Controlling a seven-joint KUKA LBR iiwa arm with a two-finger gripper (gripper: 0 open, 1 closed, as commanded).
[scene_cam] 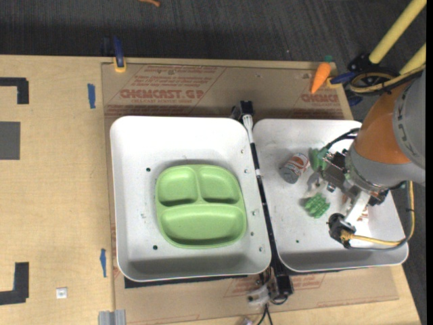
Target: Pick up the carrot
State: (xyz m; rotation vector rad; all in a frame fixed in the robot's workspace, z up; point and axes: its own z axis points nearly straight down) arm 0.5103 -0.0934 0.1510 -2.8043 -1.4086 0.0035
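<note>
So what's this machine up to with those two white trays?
A robot arm reaches in from the right over the right-hand white bin, and its tool sits low among a few small things there: a little can and a green toy piece. It is meant to pick up a carrot. An orange carrot-like thing lies outside the bins, on the board behind the right one. The left bin holds a green divided plate.
</note>
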